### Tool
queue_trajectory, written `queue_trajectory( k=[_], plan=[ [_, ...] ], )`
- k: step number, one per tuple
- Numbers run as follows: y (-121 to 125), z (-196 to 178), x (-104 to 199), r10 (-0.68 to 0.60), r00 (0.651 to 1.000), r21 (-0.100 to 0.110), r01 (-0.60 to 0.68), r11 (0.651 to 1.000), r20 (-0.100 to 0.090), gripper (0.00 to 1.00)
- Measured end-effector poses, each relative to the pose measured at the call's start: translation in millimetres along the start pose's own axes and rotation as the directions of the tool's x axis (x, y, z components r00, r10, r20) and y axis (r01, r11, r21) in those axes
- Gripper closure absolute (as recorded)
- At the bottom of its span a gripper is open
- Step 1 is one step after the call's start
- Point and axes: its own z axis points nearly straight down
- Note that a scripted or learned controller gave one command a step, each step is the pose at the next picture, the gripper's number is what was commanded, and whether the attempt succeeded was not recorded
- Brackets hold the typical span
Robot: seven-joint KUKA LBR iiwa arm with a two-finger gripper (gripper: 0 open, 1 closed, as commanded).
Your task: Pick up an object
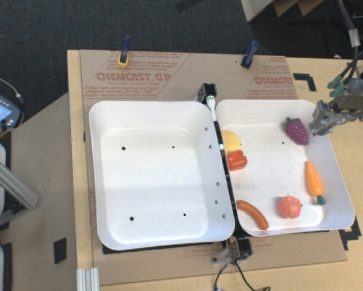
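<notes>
Hovering at the right bin's (pixel 345 180) far right rim, the tool (pixel 324 123) sits just beside the purple grape cluster (pixel 297 131), nothing visible between its parts; whether it is open or closed cannot be told. All candidate objects lie in this bin: a yellow piece (pixel 231 140) and red pepper (pixel 237 160) against the dividing wall, a sausage (pixel 253 214) and pink fruit (pixel 289 207) near the front edge, a carrot (pixel 314 180) along the right side. The left bin (pixel 108 126) adjoins on the table (pixel 78 102). Proximity suggests the grapes are the likeliest target.
</notes>
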Motion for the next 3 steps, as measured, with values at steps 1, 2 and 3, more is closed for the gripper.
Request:
queue_trajectory(
  k=[1,2,3],
  plan=[
    [0,20,10,0.001,1.000,0.007,-0.001,1.000,-0.001,1.00],
    [0,25,30,0.000,1.000,0.007,0.000,1.000,-0.001,1.00],
    [1,-127,79,-0.005,1.000,-0.017,0.005,1.000,-0.003,1.00]
  ],
)
